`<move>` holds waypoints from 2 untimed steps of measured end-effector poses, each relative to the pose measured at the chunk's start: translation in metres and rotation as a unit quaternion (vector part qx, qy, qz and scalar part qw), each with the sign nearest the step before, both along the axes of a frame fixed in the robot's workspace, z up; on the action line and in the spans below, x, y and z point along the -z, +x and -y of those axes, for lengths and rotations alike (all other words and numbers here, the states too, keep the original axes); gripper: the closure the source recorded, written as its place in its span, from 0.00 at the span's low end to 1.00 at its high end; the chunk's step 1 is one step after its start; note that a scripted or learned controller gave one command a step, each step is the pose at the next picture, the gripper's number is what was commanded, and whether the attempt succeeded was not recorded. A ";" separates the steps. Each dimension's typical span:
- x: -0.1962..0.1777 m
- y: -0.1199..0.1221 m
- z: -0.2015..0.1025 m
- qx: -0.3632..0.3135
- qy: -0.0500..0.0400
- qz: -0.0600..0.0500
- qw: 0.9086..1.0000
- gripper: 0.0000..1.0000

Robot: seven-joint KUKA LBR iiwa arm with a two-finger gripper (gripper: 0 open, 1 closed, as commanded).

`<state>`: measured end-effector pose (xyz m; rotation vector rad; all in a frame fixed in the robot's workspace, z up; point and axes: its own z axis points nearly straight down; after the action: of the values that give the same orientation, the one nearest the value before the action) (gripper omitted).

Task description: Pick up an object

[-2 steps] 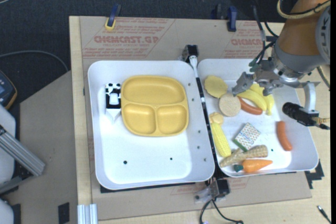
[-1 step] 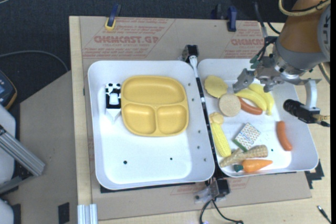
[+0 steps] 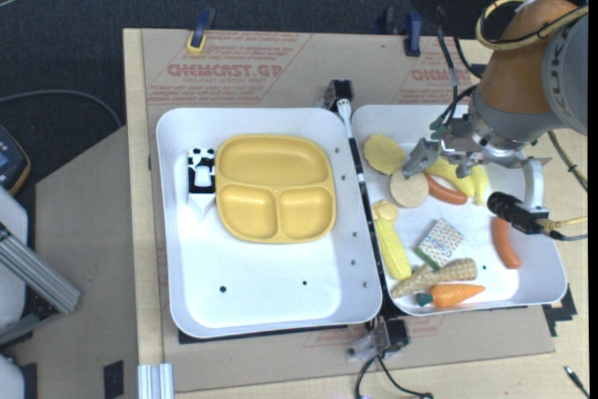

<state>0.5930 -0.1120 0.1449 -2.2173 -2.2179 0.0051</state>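
Gripper: low in the right bin, above the hot dog; I can't tell its state (too blurred).
Nearby: round cracker, corn cob, carrot.
Left bin: yellow divided plate.

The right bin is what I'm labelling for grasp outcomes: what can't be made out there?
- Gripper: wrist covers its fingers in the camera view; open or shut unclear.
- Yellow item: partly under the gripper, identity unclear.
- Patterned packet: print too small to read.
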 end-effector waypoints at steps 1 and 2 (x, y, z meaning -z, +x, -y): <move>0.049 -0.008 0.005 0.000 0.000 0.002 1.000 0.00; 0.061 -0.008 0.005 0.000 0.000 0.001 1.000 0.00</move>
<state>0.5850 -0.1169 0.0841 -2.2194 -2.2181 0.0030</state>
